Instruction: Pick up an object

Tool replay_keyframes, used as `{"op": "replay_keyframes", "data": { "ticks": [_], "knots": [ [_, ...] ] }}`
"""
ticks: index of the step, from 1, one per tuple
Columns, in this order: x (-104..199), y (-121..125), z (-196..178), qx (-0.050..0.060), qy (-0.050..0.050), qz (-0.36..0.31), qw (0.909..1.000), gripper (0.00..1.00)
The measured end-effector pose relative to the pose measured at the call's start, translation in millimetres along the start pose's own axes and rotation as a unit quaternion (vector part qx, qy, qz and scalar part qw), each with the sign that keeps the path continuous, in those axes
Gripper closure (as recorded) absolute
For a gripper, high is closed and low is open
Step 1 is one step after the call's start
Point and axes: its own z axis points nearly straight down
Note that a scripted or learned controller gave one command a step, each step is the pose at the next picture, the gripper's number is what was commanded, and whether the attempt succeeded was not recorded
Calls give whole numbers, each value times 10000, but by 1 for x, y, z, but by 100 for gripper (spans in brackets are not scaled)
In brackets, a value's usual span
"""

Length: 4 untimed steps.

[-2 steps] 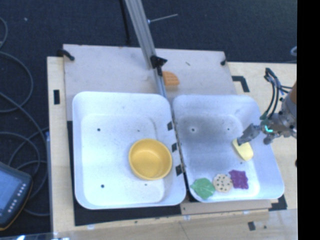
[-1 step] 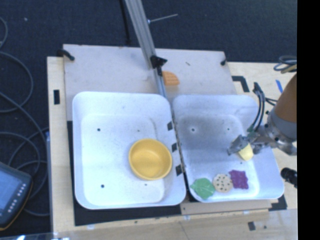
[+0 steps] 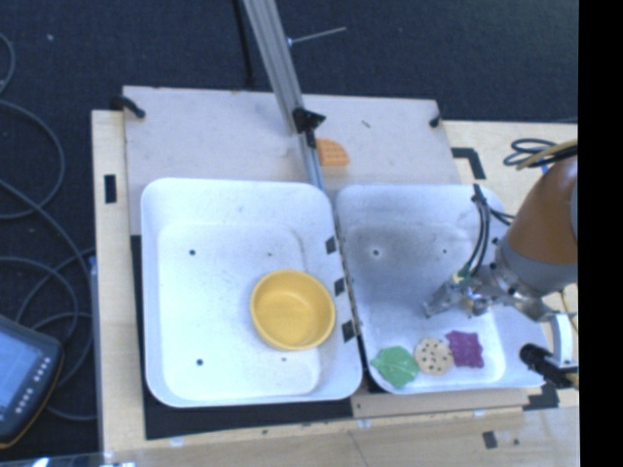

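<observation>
A pale wooden surface [image 3: 214, 134] stands on dark carpeted floor [image 3: 117, 27], where black cables [image 3: 39, 212] loop at left. A slanted aluminium rail [image 3: 275, 52] rises overhead; a screen device [image 3: 24, 377] sits lower left.

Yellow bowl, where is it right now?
The yellow bowl sits in the left bin, toward its lower right, close to the divider between the bins, well apart from the gripper over the right bin.

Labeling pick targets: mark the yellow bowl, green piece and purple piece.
yellow bowl [image 3: 292, 309], camera view, inner floor.
green piece [image 3: 394, 365], camera view, its top face.
purple piece [image 3: 465, 348], camera view, its middle.
</observation>
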Motion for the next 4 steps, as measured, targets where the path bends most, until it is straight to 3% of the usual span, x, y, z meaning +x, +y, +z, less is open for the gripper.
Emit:
{"op": "replay_keyframes", "data": {
  "ticks": [1,2,4],
  "knots": [
    [-2,0,13,-25,-12,8,10000,0],
    [-2,2,2,-53,-11,33,10000,100],
    [2,3,-95,-65,-10,-33,10000,100]
  ]
}}
